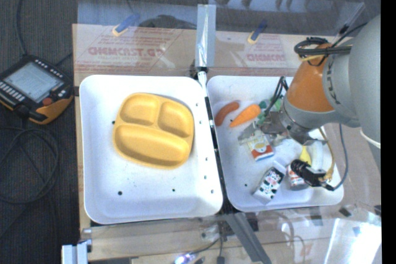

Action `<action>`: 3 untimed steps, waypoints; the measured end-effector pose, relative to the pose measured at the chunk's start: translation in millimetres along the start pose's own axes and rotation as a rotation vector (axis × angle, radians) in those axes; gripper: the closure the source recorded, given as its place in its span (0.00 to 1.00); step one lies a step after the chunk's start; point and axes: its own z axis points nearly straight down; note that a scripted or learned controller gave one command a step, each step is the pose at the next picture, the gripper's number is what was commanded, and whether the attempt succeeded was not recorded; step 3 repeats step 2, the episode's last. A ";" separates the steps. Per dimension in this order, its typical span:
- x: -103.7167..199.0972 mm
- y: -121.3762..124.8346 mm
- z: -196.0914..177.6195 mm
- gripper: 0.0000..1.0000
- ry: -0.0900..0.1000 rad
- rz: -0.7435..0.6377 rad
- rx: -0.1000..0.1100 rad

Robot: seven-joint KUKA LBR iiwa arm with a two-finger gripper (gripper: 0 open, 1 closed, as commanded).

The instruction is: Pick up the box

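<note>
A small white box (262, 149) with red and yellow print lies near the middle of the right bin (238, 198). A black-and-white patterned carton (269, 185) lies closer to the bin's front edge. My gripper (267, 125) hangs low just behind the small box, between it and an orange carrot (246, 114). The grey wrist with its orange band (309, 91) reaches in from the right and hides part of the bin's back right.
A red sausage (225, 112) lies left of the carrot. A dark can (297, 177) and a yellow item (317, 153) sit at the front right, with cables near them. The left bin (99, 195) holds a yellow compartment tray (154, 129).
</note>
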 end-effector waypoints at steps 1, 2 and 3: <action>1.2 1.3 -9.9 1.00 0.001 -0.001 -0.003; 32.8 -1.4 -113.0 1.00 -0.003 -0.021 0.011; 32.8 -1.4 -113.0 1.00 -0.003 -0.021 0.011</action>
